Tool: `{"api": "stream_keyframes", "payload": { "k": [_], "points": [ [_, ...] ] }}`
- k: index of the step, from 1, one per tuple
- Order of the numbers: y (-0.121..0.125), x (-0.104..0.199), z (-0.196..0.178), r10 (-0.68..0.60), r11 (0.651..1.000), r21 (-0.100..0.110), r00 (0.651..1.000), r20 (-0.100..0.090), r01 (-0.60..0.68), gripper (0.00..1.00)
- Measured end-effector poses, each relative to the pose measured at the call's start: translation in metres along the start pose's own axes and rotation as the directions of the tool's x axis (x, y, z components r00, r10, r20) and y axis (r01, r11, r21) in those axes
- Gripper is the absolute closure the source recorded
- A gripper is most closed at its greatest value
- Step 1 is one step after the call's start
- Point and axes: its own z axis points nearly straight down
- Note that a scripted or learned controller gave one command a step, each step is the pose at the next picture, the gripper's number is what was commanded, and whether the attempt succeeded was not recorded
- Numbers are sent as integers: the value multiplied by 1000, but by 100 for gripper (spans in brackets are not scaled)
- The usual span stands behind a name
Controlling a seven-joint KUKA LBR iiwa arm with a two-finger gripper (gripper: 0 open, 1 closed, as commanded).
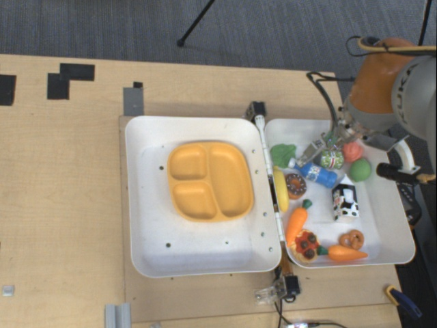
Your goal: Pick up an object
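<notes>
A grey arm (399, 91) with an orange band is seen reaching in from the right over the far part of the right bin (403, 234), one of two white bins set side by side on a wooden bench (61, 203). The gripper (332, 142) is lowered among the toys at the far end of that bin, just beside a green-and-white ball (332, 160). Whether anything is caught by it cannot be told, since the tips are lost in the clutter.

The right bin is crowded with small toys. A green leafy piece (282, 154) is placed at its far left, with a blue bottle (321, 175) lying tilted between it and the ball. A red ball (353, 150) and a green ball (360, 170) are seen to the right of the gripper, touching or nearly touching each other. A yellow banana (280, 190) is laid along the left wall, just beside a round brown disc (295, 184). A black-and-white cow (345, 202) is set near the middle. Nearer the camera, an orange carrot (296, 223) is tilted above a pizza slice (306, 244), and a second carrot (347, 254) is laid flat beside a small pretzel (352, 238).

In the left bin (147, 244), an orange divided plate (208, 181) is set at the centre, well apart from the arm.
</notes>
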Motion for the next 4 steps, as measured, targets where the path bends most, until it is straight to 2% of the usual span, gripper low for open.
{"api": "stream_keyframes", "payload": {
  "k": [1,2,3,4],
  "points": [
    [-6,3,22,-385,923,-1,923,0,385,0],
    [-16,65,21,-426,905,-2,905,2,426,0],
    [-47,83,20,-626,780,-3,780,7,626,0],
    [-108,39,20,-595,804,0,804,5,595,0]
  ]
}}
